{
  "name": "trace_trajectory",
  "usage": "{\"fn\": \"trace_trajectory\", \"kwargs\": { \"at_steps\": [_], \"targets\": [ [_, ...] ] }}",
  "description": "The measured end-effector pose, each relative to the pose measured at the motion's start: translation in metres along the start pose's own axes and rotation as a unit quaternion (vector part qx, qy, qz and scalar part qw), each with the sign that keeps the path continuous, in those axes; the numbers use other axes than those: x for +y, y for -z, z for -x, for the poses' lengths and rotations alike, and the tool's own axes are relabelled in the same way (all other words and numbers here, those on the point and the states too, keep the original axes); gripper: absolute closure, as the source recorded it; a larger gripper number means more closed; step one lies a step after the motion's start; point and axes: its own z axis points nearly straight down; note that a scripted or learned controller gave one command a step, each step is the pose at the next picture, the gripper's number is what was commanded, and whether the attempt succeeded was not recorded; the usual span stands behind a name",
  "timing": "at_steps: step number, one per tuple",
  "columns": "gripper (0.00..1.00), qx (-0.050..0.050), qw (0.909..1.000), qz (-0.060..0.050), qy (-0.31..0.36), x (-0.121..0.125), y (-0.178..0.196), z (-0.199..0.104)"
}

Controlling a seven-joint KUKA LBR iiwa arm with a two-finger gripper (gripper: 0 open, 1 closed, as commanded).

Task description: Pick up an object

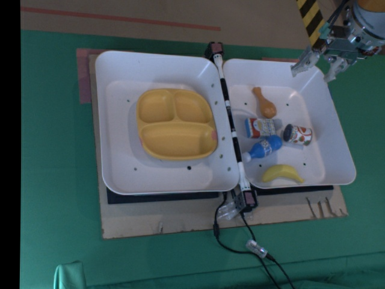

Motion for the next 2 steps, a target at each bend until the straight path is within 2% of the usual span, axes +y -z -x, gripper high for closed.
{"fn": "trace_trajectory", "kwargs": {
  "at_steps": [1,2],
  "targets": [
    [0.00,-0.003,1.0000,0.003,0.000,0.060,-0.066,0.020],
    [0.00,-0.002,1.0000,0.000,0.000,0.084,-0.168,0.036]
  ]
}}
